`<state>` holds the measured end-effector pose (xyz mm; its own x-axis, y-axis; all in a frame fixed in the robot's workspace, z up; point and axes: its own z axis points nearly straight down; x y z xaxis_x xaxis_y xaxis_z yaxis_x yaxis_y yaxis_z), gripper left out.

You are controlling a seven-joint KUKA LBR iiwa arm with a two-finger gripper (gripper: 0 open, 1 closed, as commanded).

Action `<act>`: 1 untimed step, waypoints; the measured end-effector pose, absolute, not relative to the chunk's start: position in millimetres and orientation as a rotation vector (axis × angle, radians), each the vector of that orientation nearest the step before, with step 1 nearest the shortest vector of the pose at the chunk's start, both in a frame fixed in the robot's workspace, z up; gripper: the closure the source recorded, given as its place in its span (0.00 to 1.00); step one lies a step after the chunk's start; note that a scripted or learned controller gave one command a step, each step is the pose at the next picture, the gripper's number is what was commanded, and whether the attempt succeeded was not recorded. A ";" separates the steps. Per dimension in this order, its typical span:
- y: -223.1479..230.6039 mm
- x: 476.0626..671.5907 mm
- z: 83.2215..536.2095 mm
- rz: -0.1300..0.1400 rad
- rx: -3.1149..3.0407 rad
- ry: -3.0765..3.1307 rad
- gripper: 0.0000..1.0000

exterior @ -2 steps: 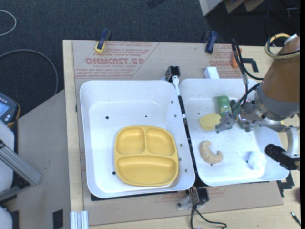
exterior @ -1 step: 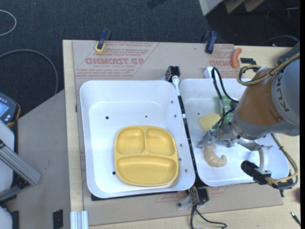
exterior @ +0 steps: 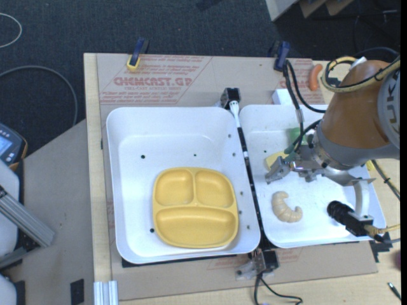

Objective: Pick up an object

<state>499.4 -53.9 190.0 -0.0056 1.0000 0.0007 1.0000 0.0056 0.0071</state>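
A pale beige croissant-shaped object (exterior: 286, 207) lies in the right bin (exterior: 311, 234), near its front. A yellow object (exterior: 276, 160) and a green one (exterior: 294, 136) sit farther back in that bin, both partly hidden by the arm. My gripper (exterior: 277, 171) hangs low over the right bin's left half, just behind the croissant and right beside the yellow object. I see nothing clearly between its fingers. A yellow divided plate (exterior: 194, 206) lies flat in the left bin (exterior: 127, 138).
The grey and orange arm (exterior: 357, 116) covers the right bin's back right part. On the bench behind the bins lie a small orange object (exterior: 316, 77) and a white block (exterior: 280, 96). Clamps hold the board's far edge.
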 end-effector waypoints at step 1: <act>-45.2 478.0 184.5 -0.003 2.225 2.224 0.00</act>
